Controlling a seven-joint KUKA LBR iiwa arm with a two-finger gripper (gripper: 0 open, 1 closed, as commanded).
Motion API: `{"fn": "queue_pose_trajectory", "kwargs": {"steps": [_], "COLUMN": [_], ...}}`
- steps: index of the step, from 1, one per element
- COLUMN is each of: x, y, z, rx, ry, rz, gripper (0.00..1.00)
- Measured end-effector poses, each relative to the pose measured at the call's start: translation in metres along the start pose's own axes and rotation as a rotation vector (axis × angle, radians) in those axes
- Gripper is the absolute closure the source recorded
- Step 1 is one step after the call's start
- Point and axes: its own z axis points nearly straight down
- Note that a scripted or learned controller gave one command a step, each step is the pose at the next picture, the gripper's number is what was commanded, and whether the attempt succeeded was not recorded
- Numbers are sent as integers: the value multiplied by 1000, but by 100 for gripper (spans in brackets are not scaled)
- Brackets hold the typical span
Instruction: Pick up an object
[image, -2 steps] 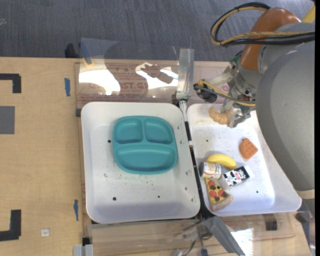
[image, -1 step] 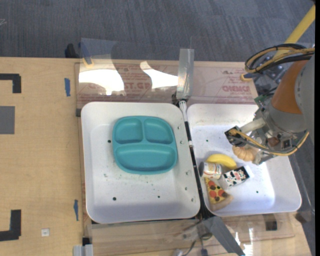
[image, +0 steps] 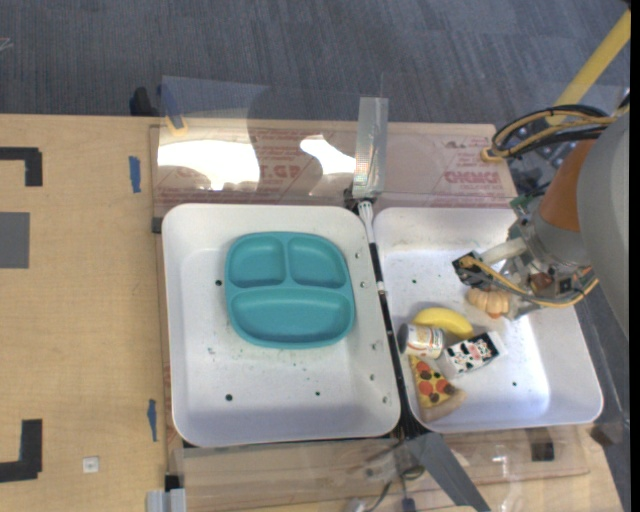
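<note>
The right bin (image: 560, 400) holds several small toys. A yellow banana (image: 445, 321) lies near its middle, with a white and red piece (image: 424, 341) against its left end. A black and white spotted block (image: 471, 353) sits just below the banana, and a pizza slice (image: 436, 383) lies by the bin's front left. A tan, bread-like piece (image: 489, 298) lies right under my gripper (image: 497, 283), which hangs low over the bin's right half. Arm and cables hide how the gripper meets the tan piece.
The left bin (image: 190, 380) carries a teal divided plate (image: 290, 288). A raised divider (image: 378, 300) runs between the two bins. Behind the bins stands a clear panel with a metal post (image: 370, 150). Yellow and black cables (image: 540, 130) loop above the wrist.
</note>
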Motion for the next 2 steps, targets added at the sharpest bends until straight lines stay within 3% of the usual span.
{"fn": "queue_pose_trajectory", "kwargs": {"steps": [1,2], "x": [61,54], "y": [14,73], "z": [-76,-80], "rx": [6,6], "ry": [-10,-18], "rz": [26,20], "gripper": [100,100]}}
